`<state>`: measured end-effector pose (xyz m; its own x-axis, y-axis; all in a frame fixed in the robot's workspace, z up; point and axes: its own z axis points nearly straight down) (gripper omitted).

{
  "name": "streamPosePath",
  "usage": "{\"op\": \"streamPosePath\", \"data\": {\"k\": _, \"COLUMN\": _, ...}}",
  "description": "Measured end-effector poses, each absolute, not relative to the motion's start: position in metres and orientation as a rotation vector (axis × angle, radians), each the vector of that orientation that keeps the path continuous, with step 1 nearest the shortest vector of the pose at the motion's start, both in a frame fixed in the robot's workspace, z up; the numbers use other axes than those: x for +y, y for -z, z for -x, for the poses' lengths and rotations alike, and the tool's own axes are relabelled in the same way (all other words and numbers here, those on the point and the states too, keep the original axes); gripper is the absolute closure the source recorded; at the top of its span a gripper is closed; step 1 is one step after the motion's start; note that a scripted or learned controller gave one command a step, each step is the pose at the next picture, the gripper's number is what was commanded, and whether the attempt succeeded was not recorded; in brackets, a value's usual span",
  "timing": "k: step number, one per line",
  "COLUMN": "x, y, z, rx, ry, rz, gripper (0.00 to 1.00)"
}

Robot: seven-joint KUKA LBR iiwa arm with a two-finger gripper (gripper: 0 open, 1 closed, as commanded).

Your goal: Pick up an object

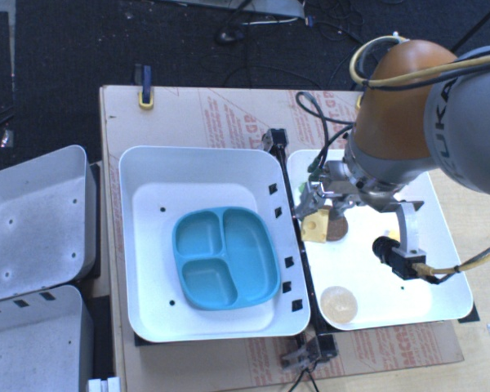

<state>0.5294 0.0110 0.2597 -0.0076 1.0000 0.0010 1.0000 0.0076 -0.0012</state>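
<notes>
- Hovering over the right bin [441,300]: gripper [327,211], finger state impossible to tell.
- Lying beneath: yellow piece [314,229], brown piece [337,229].
- Sitting in the left bin [147,178]: blue tray [225,257].

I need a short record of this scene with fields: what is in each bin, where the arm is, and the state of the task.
left bin: blue divided plate, lying flat
right bin: yellow and brown item near the left wall; pale round object at the front
arm: over the right bin
gripper: low, just above the yellow and brown item
task state: no object visibly lifted
</notes>
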Motion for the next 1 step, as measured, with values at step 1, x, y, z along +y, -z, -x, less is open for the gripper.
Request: {"op": "streamPosePath", "data": {"k": 1, "x": 0.0579, "y": -0.2414, "z": -0.5297, "rx": -2.228, "ry": -0.003, "rz": 2.211, "gripper": 1.0}}
